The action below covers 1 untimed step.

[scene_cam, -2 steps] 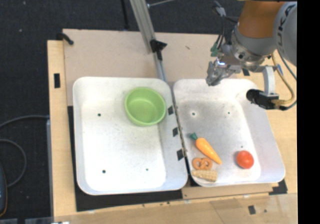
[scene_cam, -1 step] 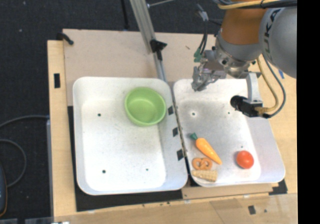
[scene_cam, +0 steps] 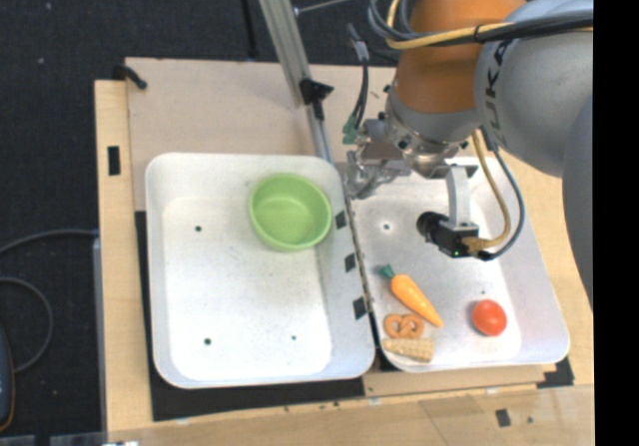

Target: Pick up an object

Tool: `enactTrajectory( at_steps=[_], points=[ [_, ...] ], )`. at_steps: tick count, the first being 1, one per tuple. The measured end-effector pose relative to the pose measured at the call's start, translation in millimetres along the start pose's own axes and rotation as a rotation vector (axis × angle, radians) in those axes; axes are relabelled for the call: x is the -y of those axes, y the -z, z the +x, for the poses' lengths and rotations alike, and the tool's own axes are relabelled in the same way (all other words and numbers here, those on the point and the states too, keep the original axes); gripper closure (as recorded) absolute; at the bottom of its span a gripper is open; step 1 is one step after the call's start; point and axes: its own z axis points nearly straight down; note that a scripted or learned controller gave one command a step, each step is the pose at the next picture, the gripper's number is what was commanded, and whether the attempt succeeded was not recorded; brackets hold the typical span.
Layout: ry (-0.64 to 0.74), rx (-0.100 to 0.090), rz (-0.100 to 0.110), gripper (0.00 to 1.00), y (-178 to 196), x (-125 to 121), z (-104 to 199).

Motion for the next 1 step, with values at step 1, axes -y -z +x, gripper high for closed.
enactTrajectory(
  at_steps=[1],
  points=[
    [0.000, 0.001, 0.001, 1.00, -20.1, 10.5, 51.4]
  ],
)
